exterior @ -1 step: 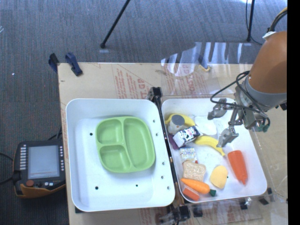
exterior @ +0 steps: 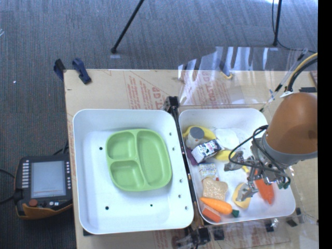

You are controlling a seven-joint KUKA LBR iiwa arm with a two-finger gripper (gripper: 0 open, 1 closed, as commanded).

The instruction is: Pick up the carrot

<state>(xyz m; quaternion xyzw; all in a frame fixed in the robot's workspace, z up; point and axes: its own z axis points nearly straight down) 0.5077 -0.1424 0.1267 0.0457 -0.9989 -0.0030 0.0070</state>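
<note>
Two shallow white bins (exterior: pixel 83 139) side by side on a cardboard-topped bench. In the left, one pale green plastic plate (exterior: pixel 139 159) with three rounded compartments. In the right bin (exterior: pixel 249 113), a jumble of toy food: one carrot (exterior: pixel 217 205), smooth, tapered, orange, lying near the front wall beside a tan slice of bread (exterior: pixel 215 188); one small milk carton (exterior: pixel 206 150). Gripper (exterior: pixel 258 187) low at the bin's right, apparently clasping an orange-red piece (exterior: pixel 265 192); grip not wholly clear.
</note>
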